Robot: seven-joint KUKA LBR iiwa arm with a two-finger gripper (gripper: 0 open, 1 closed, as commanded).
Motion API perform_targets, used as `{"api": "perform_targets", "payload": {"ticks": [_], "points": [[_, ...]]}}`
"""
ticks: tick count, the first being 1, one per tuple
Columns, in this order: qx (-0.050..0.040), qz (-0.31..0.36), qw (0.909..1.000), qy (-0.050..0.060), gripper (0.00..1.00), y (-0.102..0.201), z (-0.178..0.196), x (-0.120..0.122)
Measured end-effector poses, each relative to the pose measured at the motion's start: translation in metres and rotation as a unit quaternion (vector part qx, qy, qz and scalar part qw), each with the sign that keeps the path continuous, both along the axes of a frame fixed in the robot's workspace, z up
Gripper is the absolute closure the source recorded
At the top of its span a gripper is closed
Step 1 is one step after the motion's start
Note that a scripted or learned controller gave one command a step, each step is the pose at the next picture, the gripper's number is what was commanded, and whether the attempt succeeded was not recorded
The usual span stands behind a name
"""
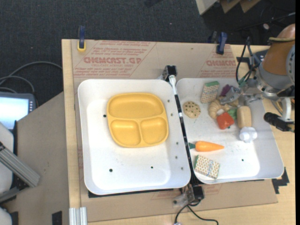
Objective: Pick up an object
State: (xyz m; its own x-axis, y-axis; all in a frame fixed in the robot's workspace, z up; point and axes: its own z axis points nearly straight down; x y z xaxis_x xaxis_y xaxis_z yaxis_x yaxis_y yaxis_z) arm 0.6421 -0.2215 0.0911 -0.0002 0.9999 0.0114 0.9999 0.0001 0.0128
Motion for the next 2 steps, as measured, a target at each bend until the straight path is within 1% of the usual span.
{"api": "perform_targets", "payload": {"ticks": [1,2], "points": [[-0.0030,0.001,1.0000,0.005,0.00,0.005,-0.005,-0.036],[-0.0031,0.002,1.0000,0.004,1.00,0.006,0.005,-0.035]]}}
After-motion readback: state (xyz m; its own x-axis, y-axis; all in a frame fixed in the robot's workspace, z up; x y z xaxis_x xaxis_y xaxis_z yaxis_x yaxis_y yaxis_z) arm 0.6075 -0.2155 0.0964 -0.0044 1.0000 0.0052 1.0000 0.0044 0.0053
